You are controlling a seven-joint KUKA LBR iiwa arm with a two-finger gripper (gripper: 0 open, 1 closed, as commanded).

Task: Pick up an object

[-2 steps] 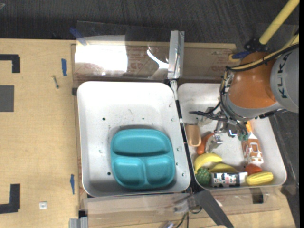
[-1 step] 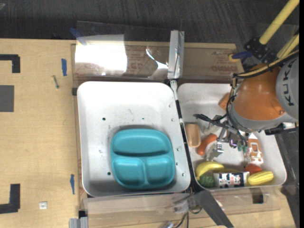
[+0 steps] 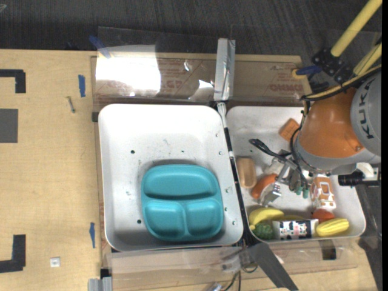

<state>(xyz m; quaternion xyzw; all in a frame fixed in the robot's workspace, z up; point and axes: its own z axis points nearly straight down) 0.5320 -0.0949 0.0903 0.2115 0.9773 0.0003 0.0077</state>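
Robotics lab, test bench — plywood benchtop (image 3: 42, 174) with black tape markers (image 3: 14, 80), two white bins (image 3: 121, 126) fixed side by side, clear plastic shields (image 3: 157, 77) behind, KUKA arm (image 3: 330, 132) overhead, dark carpet floor (image 3: 182, 5) — toy food (image 3: 332, 226) as test objects.

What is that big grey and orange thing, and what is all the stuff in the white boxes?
That is a robot arm, grey with an orange band. The camera hangs above the bench and looks down; the arm reaches in from the right. At its tip is its hand, low in the right bin. I can't tell whether it holds anything. That bin has toy food: a tan piece like bread, something orange, a yellow banana, a green piece, a yellow piece and a small printed box. The left bin has a teal divided tray. The robot's job is to pick something up.
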